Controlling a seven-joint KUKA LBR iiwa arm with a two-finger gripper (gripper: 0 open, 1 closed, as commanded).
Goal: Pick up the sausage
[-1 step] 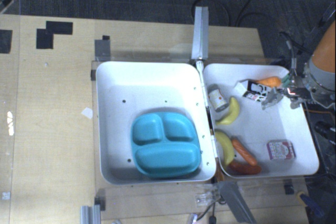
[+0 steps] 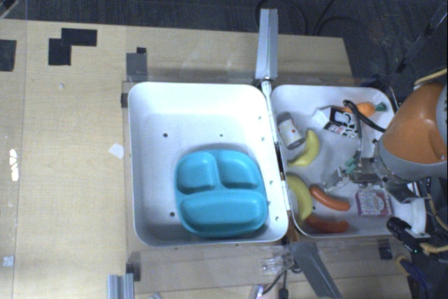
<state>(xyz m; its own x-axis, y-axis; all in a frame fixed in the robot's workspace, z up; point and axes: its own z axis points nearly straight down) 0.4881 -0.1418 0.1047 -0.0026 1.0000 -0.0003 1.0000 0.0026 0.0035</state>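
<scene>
An orange-red sausage point(image 2: 330, 199) lies on the floor of the right bin point(image 2: 318, 98), near its front. A darker red sausage-shaped item point(image 2: 327, 225) lies just in front of it against the front wall. My gripper point(image 2: 352, 174) hangs over the right bin, just above and to the right of the orange-red sausage's right end. It sits below the arm's orange band point(image 2: 418, 131). Nothing shows as held.
The right bin also holds two bananas point(image 2: 308, 149) point(image 2: 302, 195), a small can point(image 2: 288, 130), a carrot point(image 2: 365, 108), a black-and-white packet point(image 2: 339, 122) and a pink packet point(image 2: 371, 204). A blue compartment tray point(image 2: 220, 192) lies in the left bin point(image 2: 161, 108).
</scene>
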